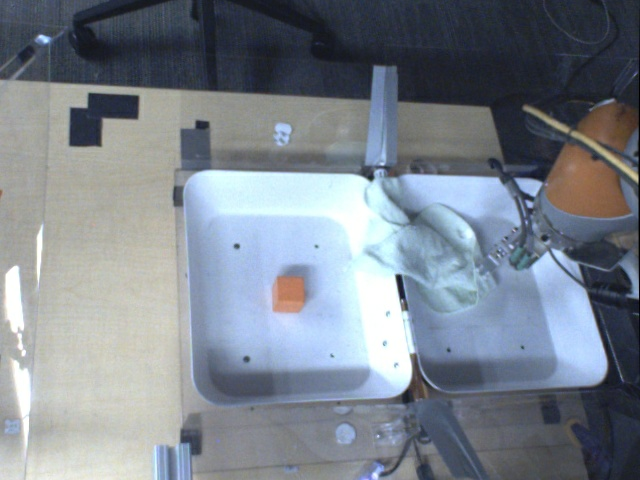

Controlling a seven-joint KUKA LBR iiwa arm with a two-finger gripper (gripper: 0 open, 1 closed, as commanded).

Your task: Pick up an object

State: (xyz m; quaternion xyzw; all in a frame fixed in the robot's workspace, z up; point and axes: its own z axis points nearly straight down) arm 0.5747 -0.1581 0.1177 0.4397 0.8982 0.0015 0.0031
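The jaws (497, 258) sit low in the right bin (520, 363), at the fringe of a crumpled pale cloth (432, 248); from here I cannot tell whether they are spread, pressed together or pinching fabric, since the metal tip blurs into the folds. Above them, toward three o'clock, the grey wrist rises into a rounded orange band (590, 173), glossy like moulded plastic, with dark cables trailing off beside it. The cloth is soft, greenish-white and rumpled, heaped in a rounded mound at the bin's ten o'clock corner and draped over the ridge where the two bins meet, so a flap spills into the left bin (215, 298). Both bins are shallow, smooth white trays with rounded corners and small dark holes in their floors. Near the centre of the left bin, well apart from the cloth at about eight o'clock from it, rests a small orange cube (289, 294), matte and sharp-edged. The bench (100, 298) underneath is pale wood-grain, with black tape patches toward eleven o'clock and a grey metal post (383, 118) standing at twelve between the bins.
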